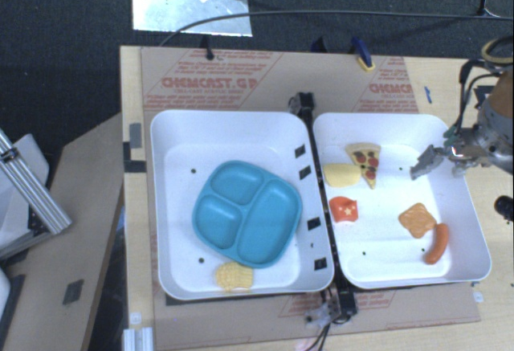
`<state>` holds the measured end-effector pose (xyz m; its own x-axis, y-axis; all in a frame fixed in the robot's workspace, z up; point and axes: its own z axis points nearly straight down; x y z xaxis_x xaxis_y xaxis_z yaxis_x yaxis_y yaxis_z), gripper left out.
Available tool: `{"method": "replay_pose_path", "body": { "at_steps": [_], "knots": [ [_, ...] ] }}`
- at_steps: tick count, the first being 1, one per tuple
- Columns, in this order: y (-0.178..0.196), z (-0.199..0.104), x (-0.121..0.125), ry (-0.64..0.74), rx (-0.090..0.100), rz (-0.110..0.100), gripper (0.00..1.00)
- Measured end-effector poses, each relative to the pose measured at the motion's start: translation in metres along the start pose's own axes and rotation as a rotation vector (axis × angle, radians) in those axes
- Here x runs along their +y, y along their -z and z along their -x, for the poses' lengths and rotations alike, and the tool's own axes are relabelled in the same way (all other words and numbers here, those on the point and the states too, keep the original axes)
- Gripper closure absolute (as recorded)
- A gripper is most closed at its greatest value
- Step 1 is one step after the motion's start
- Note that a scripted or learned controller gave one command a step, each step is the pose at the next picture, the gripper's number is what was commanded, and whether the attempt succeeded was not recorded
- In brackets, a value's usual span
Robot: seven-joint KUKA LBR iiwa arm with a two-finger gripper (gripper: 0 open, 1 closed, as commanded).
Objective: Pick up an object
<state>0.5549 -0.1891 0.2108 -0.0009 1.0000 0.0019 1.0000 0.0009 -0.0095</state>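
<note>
My gripper (442, 165) hangs over the right side of the right bin (474, 217), its grey fingers spread apart and open with nothing between them. In that bin lie a pizza slice (366, 160), a pale yellow piece (342, 175), a red piece (344, 209), an orange toast-like piece (418, 220) and a sausage (436, 243). The toast-like piece and the sausage are the closest to the gripper, lying below it in the view. Nothing touches the fingers.
The left bin (173, 181) holds a blue divided plate (246, 214) and a small yellow piece (234, 276) at its front edge. A black divider (315, 181) runs between the bins. The arm's wrist (498, 128) and cables sit at the right edge.
</note>
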Motion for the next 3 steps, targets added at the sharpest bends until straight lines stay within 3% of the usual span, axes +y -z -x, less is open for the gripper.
{"method": "replay_pose_path", "body": {
  "at_steps": [1, 3],
  "knots": [
    [0.006, 0.000, 0.003, 0.003, -0.003, 0.011, 0.00],
    [-0.118, 0.003, 0.006, 0.001, -0.001, 0.006, 0.00]
  ]
}}
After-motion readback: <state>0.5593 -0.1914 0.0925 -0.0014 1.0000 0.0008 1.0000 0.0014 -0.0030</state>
